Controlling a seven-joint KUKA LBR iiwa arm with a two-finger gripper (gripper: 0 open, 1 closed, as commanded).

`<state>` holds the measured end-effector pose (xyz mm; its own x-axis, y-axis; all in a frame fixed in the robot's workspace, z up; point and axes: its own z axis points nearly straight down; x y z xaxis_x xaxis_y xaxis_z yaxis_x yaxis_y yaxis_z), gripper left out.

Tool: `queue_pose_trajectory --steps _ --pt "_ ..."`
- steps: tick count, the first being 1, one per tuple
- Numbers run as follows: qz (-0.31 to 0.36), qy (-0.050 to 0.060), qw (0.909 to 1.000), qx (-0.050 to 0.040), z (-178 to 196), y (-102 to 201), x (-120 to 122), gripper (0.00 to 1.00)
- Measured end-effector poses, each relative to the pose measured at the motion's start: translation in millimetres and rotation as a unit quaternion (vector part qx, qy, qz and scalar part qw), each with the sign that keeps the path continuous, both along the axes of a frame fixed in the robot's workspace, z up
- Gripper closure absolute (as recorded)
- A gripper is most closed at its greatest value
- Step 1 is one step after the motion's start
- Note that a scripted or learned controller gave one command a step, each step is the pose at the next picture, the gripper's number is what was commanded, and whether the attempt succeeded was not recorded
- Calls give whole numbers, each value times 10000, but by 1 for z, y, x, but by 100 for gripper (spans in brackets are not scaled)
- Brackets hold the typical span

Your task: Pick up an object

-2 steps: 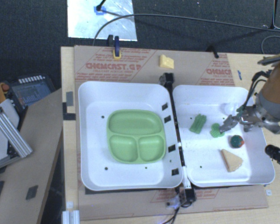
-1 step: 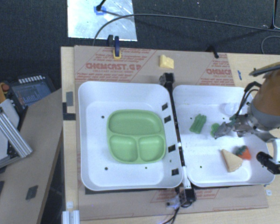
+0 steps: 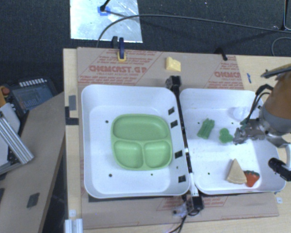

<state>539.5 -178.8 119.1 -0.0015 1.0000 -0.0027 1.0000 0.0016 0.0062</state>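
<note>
Two shallow white bins sit side by side on a cardboard-covered bench in the middle of the frame. The left bin [image 3: 94, 106] holds a pale green divided tray [image 3: 140, 141], lying flat near the bin's centre with three compartments. The right bin [image 3: 203, 181] holds several small things: a green ridged piece [image 3: 206, 128] in its upper left part, a small green lump [image 3: 225, 136] just to the right of that, a tan wedge [image 3: 236, 172] toward the lower right, and a red-orange piece [image 3: 252, 178] touching the wedge's right side. The arm [image 3: 283, 106] enters from the right edge of the frame, its orange band above the grey wrist, and its gripper [image 3: 241, 135] hangs low over the right bin, just beside the green lump on that lump's right. Whether the tool is wide, narrow or holding anything cannot be told from this angle. A yellow block [image 3: 173, 64] lies on the cardboard above the bins, well apart from them, and a blue and yellow clamp [image 3: 121, 49] sits at the cardboard's upper edge.
</note>
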Motion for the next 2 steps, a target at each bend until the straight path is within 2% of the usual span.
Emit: queue_pose_trajectory --steps 2 --pt "12 -1 10000 2 91 0 -1 100"
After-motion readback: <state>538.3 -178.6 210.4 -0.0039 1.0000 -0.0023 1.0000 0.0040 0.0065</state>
